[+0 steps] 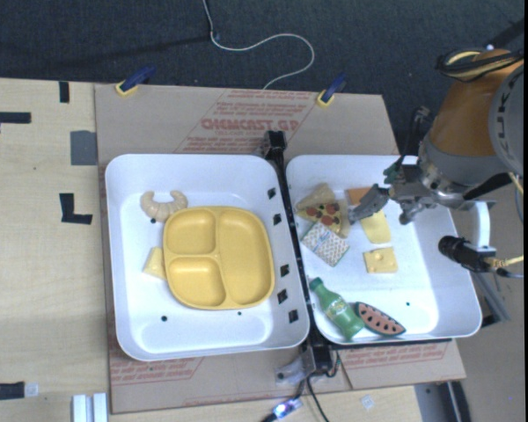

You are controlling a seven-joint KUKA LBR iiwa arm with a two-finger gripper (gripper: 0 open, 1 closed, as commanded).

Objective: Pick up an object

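Note:
My gripper (389,207) hangs over the far middle of the right bin (444,275), open, with nothing between its fingers. A yellow cheese wedge (377,228) lies just below it. An orange piece (358,194) sits by the left fingertip (366,206). Left of the gripper lie a pizza slice (324,207) and a checkered cracker (326,244). A small cheese block (380,260) rests in the bin's middle. A green bottle (336,309) and a watermelon slice (380,318) lie at the near edge.
The left bin (128,236) holds a yellow divided plate (218,256), a tan croissant (163,204) and a yellow wedge (152,261). A black clip divider (286,236) runs between the bins. The arm's orange band (475,104) looms at the right.

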